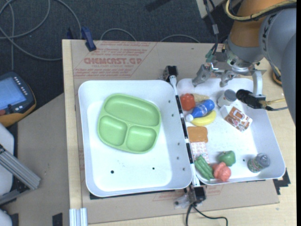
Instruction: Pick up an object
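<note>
A robotics lab: loose cables [28,13] on dark floor, teach pendant [14,94], cardboard-topped bench [117,60] under white bins [89,140].

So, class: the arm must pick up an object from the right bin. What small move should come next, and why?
Probably lower the gripper toward the blue plastic bottle. The gripper hangs above the far edge of the shallow white right bin, holding nothing, and the bottle lies close below it beside the yellow toy banana.
</note>
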